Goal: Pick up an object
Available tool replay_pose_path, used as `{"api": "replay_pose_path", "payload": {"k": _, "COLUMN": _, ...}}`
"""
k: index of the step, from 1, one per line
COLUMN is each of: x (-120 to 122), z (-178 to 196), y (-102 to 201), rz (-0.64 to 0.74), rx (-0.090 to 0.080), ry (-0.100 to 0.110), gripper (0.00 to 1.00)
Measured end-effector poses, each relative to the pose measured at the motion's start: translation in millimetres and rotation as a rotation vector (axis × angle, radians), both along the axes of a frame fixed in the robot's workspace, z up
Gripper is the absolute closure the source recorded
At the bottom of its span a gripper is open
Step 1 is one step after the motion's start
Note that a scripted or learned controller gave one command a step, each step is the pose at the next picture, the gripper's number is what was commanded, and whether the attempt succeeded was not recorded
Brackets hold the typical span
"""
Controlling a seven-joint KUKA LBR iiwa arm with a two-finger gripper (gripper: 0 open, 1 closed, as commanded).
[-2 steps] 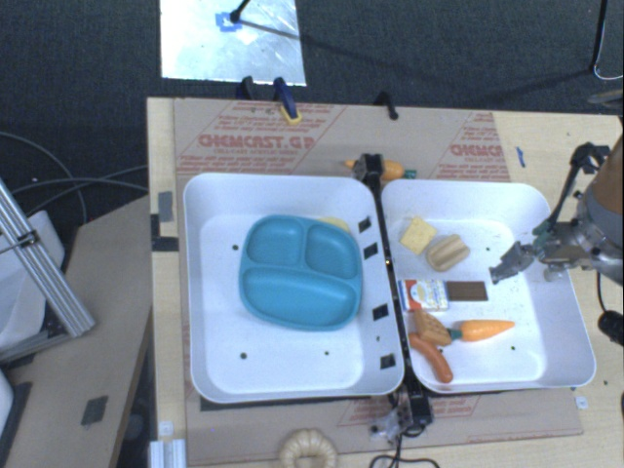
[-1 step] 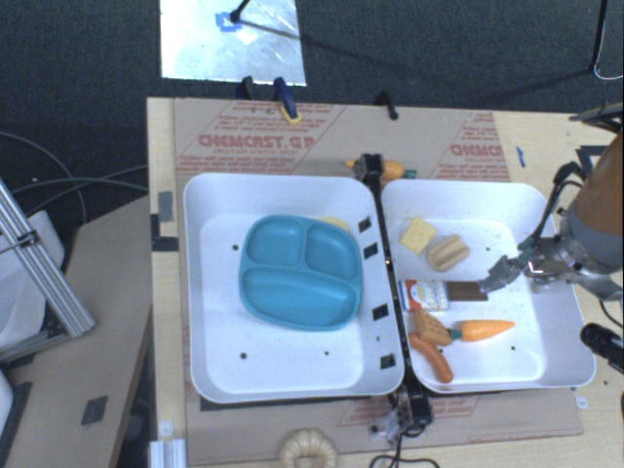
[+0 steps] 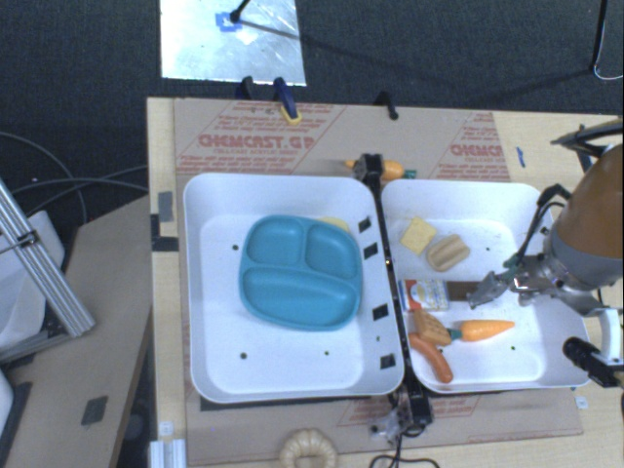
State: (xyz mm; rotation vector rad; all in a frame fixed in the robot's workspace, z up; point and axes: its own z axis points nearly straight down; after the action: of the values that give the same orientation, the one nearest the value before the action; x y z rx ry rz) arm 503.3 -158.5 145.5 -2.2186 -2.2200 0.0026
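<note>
The setting is a robotics laboratory. A bench (image 3: 322,130) faced with printed board carries two shallow white bins (image 3: 210,291) side by side, clamped at their junction. An industrial arm (image 3: 590,227) reaches in beside them. Aluminium framing (image 3: 39,271) stands nearby, and cables (image 3: 58,178) run loose across dark carpet (image 3: 78,57).

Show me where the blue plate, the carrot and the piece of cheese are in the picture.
blue plate (image 3: 297,271): camera view, on its large lower compartment.
carrot (image 3: 485,330): camera view, middle of its orange body.
piece of cheese (image 3: 419,234): camera view, centre of the yellow slice.
</note>
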Motion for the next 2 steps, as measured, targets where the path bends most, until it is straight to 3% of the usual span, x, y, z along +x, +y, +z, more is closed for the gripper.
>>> {"api": "replay_pose_path", "payload": {"k": 1, "x": 5.7, "z": -60.5, "y": 3.2, "rz": 0.001, "rx": 0.001, "ry": -0.001, "gripper": 0.0}}
{"api": "replay_pose_path", "payload": {"k": 2, "x": 6.2, "z": -61.1, "y": 3.3, "rz": -0.001, "rx": 0.0, "ry": -0.003, "gripper": 0.0}}
